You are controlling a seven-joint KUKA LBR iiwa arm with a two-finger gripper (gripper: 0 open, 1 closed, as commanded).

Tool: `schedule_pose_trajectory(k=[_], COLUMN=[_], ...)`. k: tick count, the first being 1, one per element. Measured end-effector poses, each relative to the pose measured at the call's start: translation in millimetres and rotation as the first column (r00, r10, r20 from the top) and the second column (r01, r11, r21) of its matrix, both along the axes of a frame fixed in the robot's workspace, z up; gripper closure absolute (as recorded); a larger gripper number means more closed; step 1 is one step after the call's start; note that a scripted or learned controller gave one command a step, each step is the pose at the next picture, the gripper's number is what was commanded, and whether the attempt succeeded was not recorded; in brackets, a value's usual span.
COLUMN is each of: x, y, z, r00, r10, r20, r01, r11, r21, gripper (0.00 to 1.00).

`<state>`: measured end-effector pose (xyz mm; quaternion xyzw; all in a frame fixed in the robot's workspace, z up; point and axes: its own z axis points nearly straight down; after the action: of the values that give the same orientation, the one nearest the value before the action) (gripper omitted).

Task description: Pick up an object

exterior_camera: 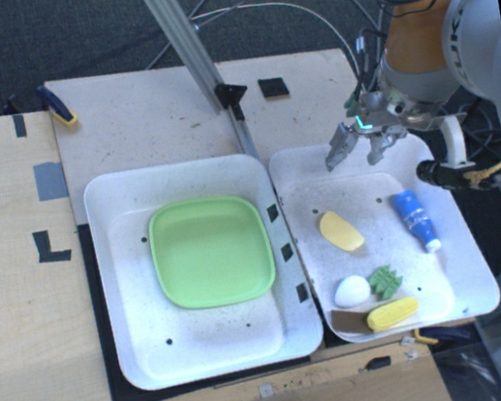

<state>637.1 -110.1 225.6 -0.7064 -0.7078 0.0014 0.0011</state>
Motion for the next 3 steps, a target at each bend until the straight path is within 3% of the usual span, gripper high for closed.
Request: schedule_pose_trajectory(k=[1, 3], x=[0, -13], y=[0, 6], z=[0, -118], r00=[1.000, 1.000], r10=[0.000, 0.000], r20=[0.000, -0.004], r01=[0.000, 0.000], r11=[1.000, 1.000], r21=[0.000, 0.001], gripper=[0.00, 0.00])
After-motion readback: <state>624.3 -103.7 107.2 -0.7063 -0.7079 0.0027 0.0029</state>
